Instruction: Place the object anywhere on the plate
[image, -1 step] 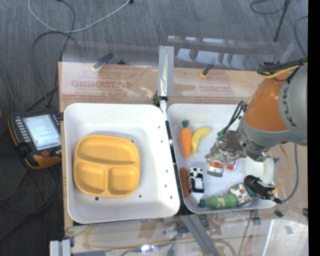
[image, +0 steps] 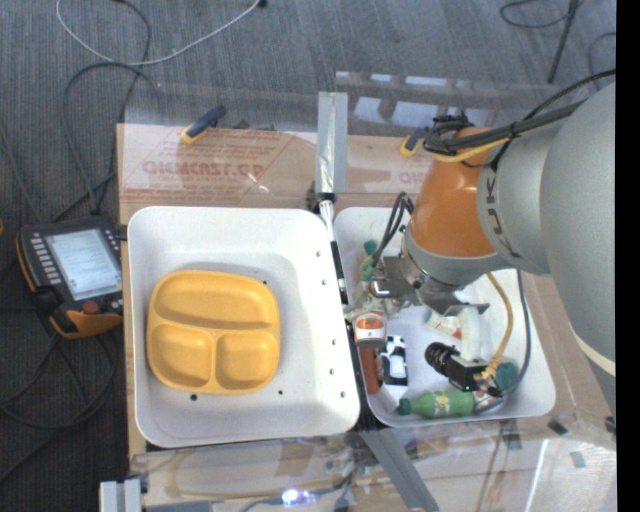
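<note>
Near edge, right bin (image: 535, 395): small items, among them a green bottle (image: 437, 403) at 5 o'clock. Above them the arm (image: 455, 215) hangs over the clutter, gripper (image: 400, 290) state impossible to tell; which item is the task's object is unclear. Judged step: picking; next, a carry toward 9 o'clock to the yellow plate (image: 213, 330) in the left bin (image: 150, 240).

The plate (image: 213, 330) lies in the left bin (image: 300, 225) (the arm (image: 470, 200) over the right).

Grey arm (image: 570, 180) — orange band (image: 450, 205), black cables (image: 520, 120).
</note>
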